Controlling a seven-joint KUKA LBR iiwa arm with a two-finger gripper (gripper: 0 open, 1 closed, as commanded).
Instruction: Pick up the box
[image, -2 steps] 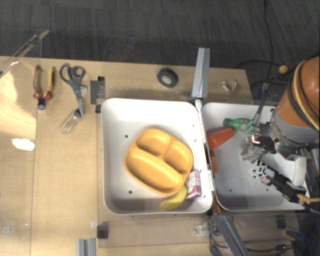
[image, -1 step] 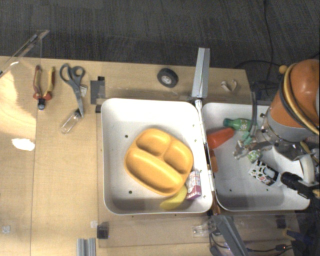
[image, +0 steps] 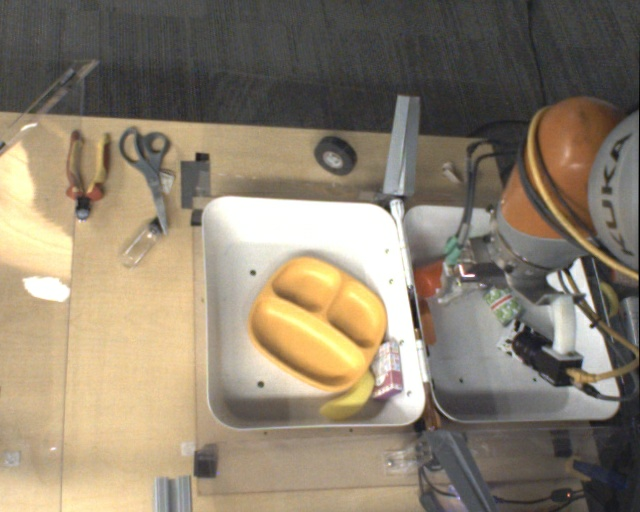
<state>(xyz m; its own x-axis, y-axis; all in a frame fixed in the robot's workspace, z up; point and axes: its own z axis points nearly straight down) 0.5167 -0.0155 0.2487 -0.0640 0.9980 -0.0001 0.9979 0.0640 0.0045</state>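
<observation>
Camera view: my jaws (image: 470, 275) low over right bin (image: 470, 395); opening hidden under my wrist, cannot tell. Small box (image: 388, 366) well off toward left bin (image: 225, 300), at its near right corner, touching banana (image: 348, 400) beside big yellow squash-like lump (image: 318, 320).

1. The left bin (image: 230, 300) holds a large yellow-orange bun-shaped object (image: 317, 322), a banana (image: 349, 401) and a small box (image: 388, 366) by its right wall.
2. The arm (image: 570, 170) hangs over the right bin (image: 470, 390), above a red item (image: 427, 282).
3. Scissors (image: 150, 170) and pliers (image: 85, 170) lie on the counter (image: 110, 380).
</observation>
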